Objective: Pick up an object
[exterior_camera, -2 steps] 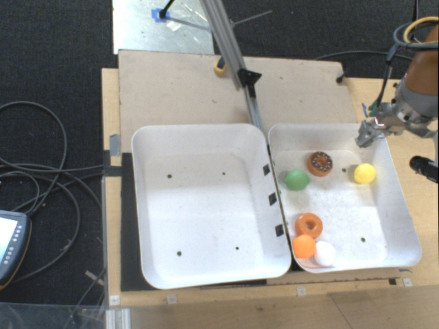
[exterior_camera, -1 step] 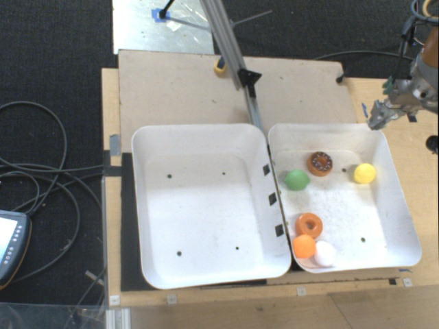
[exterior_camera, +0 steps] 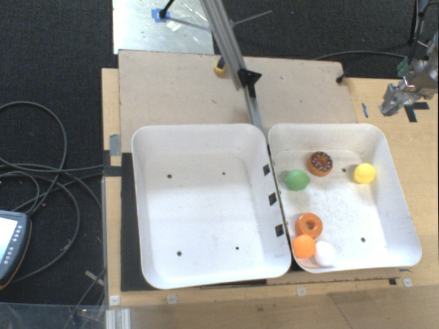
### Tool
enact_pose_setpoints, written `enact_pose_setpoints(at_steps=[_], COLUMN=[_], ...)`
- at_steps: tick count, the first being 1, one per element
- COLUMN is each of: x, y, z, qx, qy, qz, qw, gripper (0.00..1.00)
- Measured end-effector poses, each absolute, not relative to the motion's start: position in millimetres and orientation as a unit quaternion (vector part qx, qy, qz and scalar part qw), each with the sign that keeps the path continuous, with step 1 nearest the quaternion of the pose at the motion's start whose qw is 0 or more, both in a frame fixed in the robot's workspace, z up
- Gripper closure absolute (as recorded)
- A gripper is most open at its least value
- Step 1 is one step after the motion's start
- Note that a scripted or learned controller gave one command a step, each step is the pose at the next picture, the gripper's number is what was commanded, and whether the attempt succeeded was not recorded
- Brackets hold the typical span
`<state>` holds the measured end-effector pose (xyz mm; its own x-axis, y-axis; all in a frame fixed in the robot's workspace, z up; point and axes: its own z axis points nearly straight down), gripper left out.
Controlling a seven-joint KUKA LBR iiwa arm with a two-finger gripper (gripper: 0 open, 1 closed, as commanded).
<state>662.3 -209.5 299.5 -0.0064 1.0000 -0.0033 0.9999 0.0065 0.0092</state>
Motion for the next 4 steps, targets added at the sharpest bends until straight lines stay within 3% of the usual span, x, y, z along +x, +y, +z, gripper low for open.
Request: enact_pose_setpoints(at_steps=[2, 4], x=[613.3, 578.5], y=[-107, 1], z=[266, 261], qx=[0.704, 0.703], qy=[0.71, 0.711], qz=[0.0003, 0.0007], qw=[-0.001, -0.001], gripper=[1.0, 1.0])
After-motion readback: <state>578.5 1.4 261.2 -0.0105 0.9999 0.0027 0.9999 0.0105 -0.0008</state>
